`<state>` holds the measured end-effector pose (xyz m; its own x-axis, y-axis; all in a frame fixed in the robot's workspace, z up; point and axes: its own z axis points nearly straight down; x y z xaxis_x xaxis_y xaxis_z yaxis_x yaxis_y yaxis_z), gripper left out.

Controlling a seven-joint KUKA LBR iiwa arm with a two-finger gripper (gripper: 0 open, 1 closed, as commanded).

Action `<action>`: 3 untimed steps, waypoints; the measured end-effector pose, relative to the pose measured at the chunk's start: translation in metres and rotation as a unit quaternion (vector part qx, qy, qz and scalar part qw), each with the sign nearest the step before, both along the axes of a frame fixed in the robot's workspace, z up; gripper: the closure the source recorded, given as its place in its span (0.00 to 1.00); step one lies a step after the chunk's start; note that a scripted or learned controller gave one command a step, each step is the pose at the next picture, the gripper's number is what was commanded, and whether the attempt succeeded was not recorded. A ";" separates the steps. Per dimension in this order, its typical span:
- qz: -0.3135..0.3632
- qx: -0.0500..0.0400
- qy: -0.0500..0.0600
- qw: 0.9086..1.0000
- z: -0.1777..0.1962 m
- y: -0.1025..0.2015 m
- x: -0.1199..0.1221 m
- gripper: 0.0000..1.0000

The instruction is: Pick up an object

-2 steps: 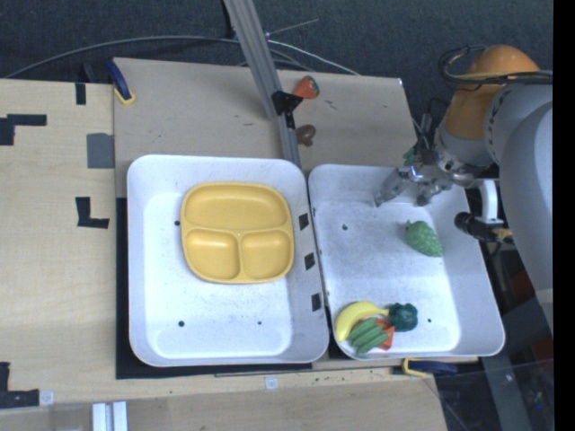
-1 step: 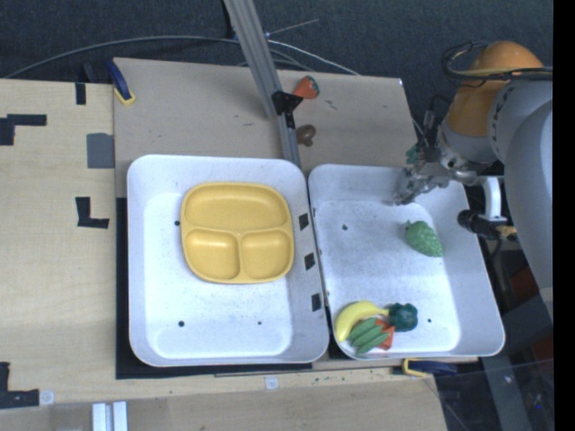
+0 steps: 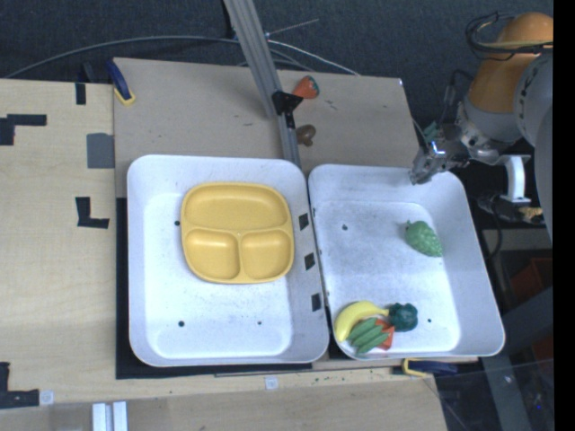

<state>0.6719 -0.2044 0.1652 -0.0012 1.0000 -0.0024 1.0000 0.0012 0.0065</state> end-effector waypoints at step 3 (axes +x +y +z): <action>0.002 0.002 0.003 1.000 0.102 0.064 -0.016 1.00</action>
<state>0.6558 -0.1402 0.2676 -0.0059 1.0000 0.0013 1.0000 0.0059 0.0001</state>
